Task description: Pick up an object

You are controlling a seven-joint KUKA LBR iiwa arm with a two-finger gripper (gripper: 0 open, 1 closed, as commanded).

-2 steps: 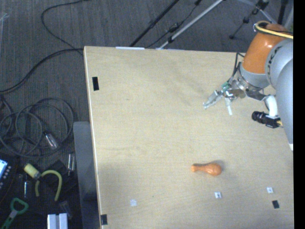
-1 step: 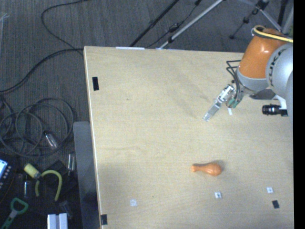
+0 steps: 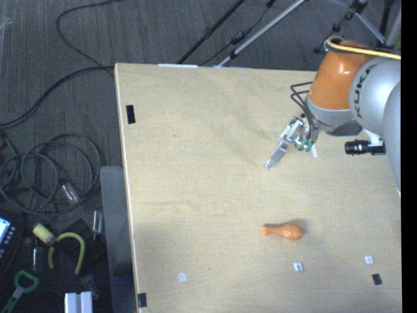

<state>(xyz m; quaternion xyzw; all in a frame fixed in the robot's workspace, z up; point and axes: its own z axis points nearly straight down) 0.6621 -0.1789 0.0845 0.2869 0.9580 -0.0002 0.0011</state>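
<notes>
Up and a little right of the orange pear-shaped object (image 3: 283, 231), the tool (image 3: 279, 154) hangs over the bare desk (image 3: 195, 175), well apart from it, so nothing's grabbed yet. Can't tell its grip state; too blurry. Guessing it's parked high to get a clear drop onto that object lying on its side.

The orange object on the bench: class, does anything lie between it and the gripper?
Nothing visible does. The orange object lies alone on bare wood, nearer the camera than the gripper, with open benchtop between them.
</notes>
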